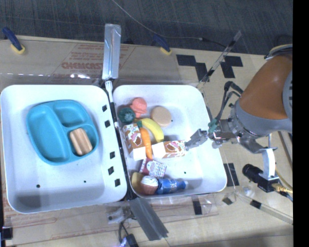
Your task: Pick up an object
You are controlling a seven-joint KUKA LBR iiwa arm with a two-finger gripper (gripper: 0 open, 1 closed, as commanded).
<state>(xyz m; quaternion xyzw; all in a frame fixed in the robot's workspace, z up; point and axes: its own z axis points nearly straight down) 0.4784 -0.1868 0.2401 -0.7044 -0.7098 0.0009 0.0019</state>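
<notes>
Here, two white bins are seen side by side on the worktop. The left bin holds a blue divided plate with a bread roll in it. In the right bin toy foods are heaped: a banana, a carrot, a small carton. The gripper is placed just beside the carton, within the right bin; whether its jaws are parted or closed cannot be told.
</notes>
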